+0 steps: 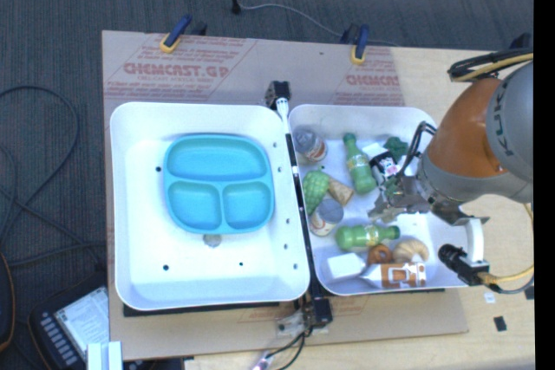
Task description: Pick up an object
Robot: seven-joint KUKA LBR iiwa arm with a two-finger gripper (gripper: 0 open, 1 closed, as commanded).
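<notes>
Cardboard-topped bench with two white bins, left and right, side by side.

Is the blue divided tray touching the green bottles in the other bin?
Apart. The camera view shows the blue divided tray in the left bin, the green bottles beyond the rims.

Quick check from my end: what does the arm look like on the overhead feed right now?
The arm is grey with a broad orange band above the wrist. Black and yellow cables run along it. The gripper is a dark, metallic assembly with small coloured fittings.
</notes>
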